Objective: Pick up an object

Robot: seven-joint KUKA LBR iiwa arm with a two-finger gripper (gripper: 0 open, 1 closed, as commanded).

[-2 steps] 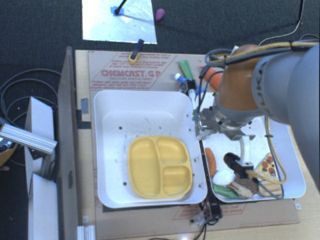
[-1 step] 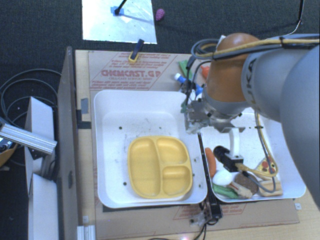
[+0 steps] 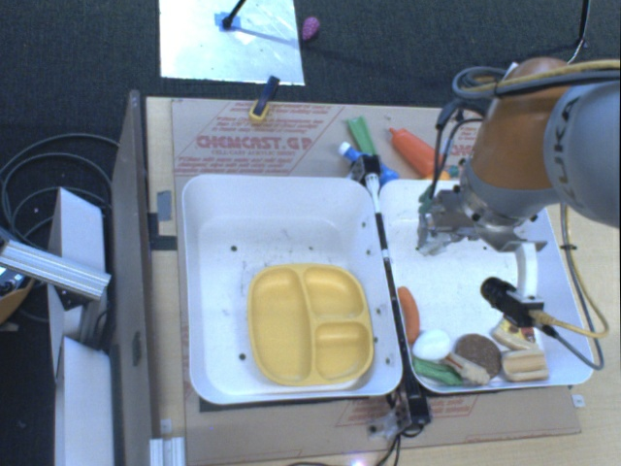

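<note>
Arm (image 3: 539, 134) hides the right bin's (image 3: 456, 289) far end (gripper (image 3: 437, 233) indistinct).

orange carrot (image 3: 408, 313) | lying flat | right bin's left wall | white egg (image 3: 432, 344) just below

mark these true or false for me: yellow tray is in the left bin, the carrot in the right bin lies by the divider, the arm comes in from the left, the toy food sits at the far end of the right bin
1. The yellow tray is in the left bin. True.
2. A carrot in the right bin lies by the divider. True.
3. The arm comes in from the left. False: it reaches in from the right, over the right bin.
4. The toy food sits at the right bin's far end. False: it clusters at the near edge.
</note>
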